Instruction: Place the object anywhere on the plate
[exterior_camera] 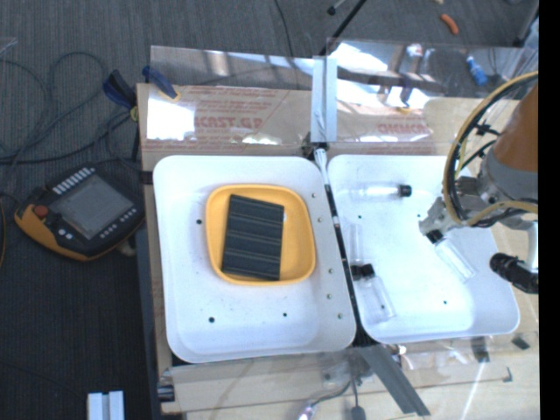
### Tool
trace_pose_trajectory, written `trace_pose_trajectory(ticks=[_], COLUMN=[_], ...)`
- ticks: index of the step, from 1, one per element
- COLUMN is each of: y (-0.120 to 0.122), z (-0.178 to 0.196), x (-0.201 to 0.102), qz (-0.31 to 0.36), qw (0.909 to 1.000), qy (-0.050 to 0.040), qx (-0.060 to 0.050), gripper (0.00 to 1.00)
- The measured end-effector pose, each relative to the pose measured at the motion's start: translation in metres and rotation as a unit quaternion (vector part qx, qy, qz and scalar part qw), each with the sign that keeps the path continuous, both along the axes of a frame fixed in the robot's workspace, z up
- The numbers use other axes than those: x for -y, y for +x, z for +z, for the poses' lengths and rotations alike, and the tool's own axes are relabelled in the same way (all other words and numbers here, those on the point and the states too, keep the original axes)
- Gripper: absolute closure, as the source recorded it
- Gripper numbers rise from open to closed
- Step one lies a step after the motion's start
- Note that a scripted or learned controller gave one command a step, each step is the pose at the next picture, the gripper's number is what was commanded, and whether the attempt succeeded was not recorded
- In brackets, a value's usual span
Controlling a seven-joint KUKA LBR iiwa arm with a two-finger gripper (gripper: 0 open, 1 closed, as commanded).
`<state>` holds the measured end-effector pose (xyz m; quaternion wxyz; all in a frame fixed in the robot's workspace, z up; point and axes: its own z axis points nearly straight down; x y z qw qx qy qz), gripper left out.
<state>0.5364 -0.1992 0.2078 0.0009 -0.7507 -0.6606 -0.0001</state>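
Finding 1: the plate (260, 234), yellow and square with rounded corners, sits centred in the left bin (254, 265). A dark ribbed rectangular object (254, 236) lies flat on it, well inside the rim and slightly turned from the plate's edges. In my judgement this is the task's object, and it rests where the task wants it.

Finding 2: the arm (512, 160) enters from the right and hangs over the right side of the right bin (429, 252), well apart from the plate. The tool (446, 226) is at the arm's lower left end. Whether it is parted or closed cannot be told at this angle, and nothing can be seen held in it.

Finding 3: the right bin carries several clear tube-like items with dark caps, one toward the far side (381, 190), one along the left wall (367, 283), and one just beside the tool (457, 257). They lie loose and scattered, apparently as spare stock.

Assessment: with the object flat and stable on the plate and the arm clear of it, the placement appears complete. The risk of the object sliding off looks low.
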Motion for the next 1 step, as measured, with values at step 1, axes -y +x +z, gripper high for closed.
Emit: trace_pose_trajectory(ticks=[1], y=[0.0], z=[0.0], x=[0.0], qz=[0.0], qw=[1.0], qy=[0.0], qx=[0.0], gripper=[0.0])
